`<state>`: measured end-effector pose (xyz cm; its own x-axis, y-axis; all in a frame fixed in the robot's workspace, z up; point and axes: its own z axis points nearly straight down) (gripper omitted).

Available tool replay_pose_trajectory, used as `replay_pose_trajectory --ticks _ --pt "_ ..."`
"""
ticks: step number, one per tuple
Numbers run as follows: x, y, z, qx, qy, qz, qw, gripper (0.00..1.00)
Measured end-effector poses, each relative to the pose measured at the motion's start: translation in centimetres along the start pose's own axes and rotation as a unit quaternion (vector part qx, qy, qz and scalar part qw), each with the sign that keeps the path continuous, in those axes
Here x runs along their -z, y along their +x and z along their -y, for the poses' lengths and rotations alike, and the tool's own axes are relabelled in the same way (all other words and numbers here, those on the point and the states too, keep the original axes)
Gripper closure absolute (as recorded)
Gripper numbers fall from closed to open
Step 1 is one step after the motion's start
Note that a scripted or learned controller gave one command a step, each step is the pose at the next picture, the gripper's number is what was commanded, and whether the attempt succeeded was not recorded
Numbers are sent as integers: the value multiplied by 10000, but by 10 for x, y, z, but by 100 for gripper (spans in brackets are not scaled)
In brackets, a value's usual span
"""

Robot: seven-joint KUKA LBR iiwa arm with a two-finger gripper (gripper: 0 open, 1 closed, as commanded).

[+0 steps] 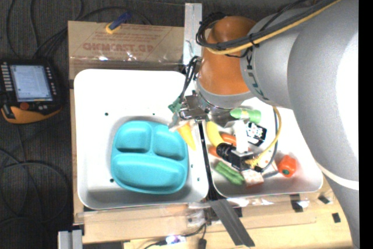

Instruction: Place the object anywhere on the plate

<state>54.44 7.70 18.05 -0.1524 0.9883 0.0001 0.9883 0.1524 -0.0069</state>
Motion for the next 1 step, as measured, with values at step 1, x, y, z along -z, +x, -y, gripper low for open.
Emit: replay_pose_trajectory --ticks 1 --pt "0 0 0 -4 -1 0 10000 0"
